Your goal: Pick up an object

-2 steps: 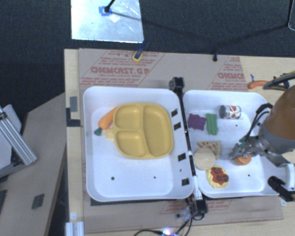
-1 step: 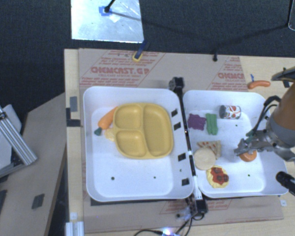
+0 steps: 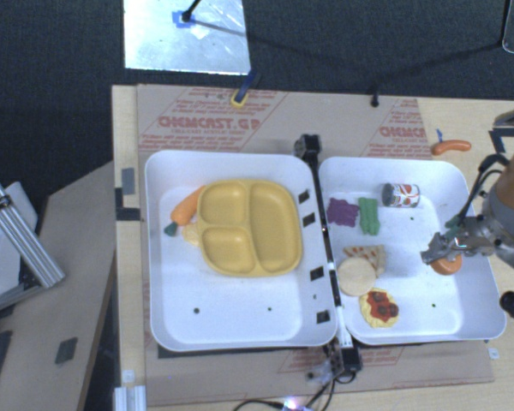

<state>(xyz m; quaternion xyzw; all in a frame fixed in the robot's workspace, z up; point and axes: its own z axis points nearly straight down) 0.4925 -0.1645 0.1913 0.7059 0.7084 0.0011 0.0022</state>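
Orange rounded toy piece [image 3: 447, 265] sits at the right side of the right white shallow bin [image 3: 428, 175], and we log it directly under the claw [image 3: 439, 252]. We see the grey claw tips touching or just above its upper edge; we cannot tell whether the claw is apart or together, nor whether the piece is gripped. The grey arm [image 3: 507, 221] reaches in from the right edge over the bin's rim.

In the same bin, further left, we note a red and white small can [image 3: 401, 195] lying on its side near the back wall, a green long toy vegetable [image 3: 369, 215] just beside a purple lumpy toy [image 3: 343, 213], a tan wedge-shaped toy sandwich [image 3: 366, 253], a beige round flat disc [image 3: 357, 276] touching it in front, and a yellow toy pizza slice with red topping [image 3: 379, 307] near the front wall.

The left white shallow bin [image 3: 231, 332] carries a yellow plastic three-compartment plate [image 3: 244, 227], with an orange toy carrot [image 3: 186, 205] tucked against its left edge.

Both bins rest on a brown cardboard sheet [image 3: 214, 120] on the tabletop [image 3: 77, 229]. An orange small sausage-shaped toy [image 3: 451, 146] lies on the cardboard behind the right bin.
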